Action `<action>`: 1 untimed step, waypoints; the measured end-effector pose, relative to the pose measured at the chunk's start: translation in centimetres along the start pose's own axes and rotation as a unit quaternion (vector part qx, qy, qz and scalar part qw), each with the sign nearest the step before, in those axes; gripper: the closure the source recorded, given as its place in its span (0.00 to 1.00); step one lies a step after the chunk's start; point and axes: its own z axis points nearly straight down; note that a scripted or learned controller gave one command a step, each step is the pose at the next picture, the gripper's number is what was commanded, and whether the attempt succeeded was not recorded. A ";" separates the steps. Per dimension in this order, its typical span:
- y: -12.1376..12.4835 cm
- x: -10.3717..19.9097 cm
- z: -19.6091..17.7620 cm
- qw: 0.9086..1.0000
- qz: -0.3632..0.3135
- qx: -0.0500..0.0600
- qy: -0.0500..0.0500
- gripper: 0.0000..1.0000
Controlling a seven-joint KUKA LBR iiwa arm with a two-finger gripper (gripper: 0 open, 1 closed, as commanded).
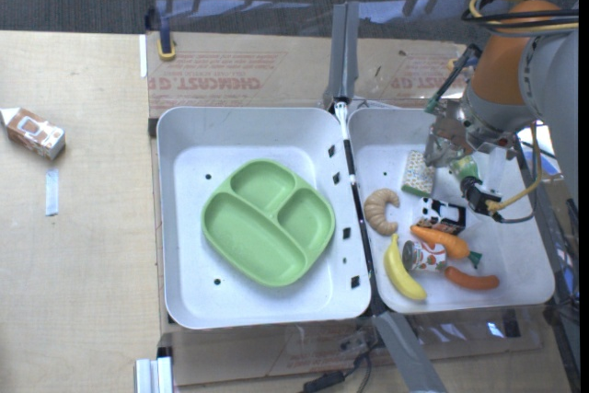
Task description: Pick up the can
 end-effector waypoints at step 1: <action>0.0 0.0 0.0 1.000 0.000 0.000 0.000 0.00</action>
